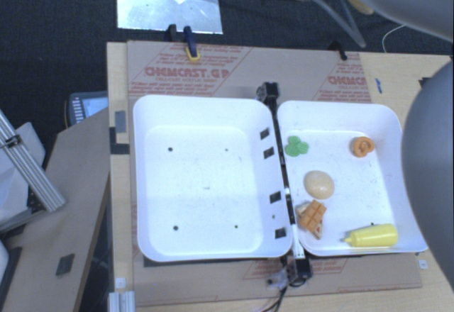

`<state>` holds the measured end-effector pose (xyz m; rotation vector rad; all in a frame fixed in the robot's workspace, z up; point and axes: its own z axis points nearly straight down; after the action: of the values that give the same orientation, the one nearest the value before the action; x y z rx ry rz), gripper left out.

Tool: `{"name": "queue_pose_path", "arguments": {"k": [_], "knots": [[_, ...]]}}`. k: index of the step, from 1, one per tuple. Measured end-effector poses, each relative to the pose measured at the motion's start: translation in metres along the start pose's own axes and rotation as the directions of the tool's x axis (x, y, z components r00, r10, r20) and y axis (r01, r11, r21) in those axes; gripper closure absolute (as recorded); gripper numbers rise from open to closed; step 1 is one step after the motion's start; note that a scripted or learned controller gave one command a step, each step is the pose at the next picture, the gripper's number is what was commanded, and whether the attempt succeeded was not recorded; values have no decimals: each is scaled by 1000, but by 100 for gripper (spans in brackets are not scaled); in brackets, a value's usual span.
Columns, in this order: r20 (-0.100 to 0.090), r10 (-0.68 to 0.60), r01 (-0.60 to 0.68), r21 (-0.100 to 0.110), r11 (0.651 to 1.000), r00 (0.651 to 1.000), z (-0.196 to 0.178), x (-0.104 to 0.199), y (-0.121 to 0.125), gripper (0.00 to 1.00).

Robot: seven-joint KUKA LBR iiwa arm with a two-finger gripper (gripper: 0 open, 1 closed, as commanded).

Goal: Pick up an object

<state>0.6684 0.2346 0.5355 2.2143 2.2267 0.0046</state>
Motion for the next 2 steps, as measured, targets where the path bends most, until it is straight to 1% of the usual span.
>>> {"name": "queue_pose_path", "arguments": {"k": [1,2], "knots": [[0,0,0,1,1000,1000,0,0,0,0],[0,0,0,1,1000,1000,0,0,0,0]]}}
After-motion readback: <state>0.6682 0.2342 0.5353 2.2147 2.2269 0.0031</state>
